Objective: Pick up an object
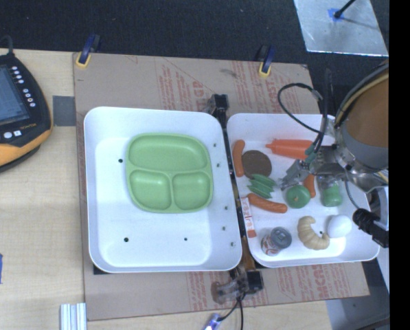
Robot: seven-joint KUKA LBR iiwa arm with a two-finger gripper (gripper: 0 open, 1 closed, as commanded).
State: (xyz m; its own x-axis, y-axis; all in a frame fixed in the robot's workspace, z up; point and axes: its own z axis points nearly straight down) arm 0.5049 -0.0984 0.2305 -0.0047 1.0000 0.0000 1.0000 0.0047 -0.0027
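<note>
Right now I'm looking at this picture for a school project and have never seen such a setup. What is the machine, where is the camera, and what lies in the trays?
The picture comes from one camera fixed above a bench, looking down at a slant. The machine is a robot arm, grey with an orange band, reaching in from the right. At its end sits a two-finger gripper, low over the right bin. I see nothing between its fingers.

The right bin holds toy food: a carrot, a brown disc, sausages, a green round piece, a croissant, a white egg and a small can.

The left bin holds a green divided plate. At the far left lies the arm's control tablet.
</note>
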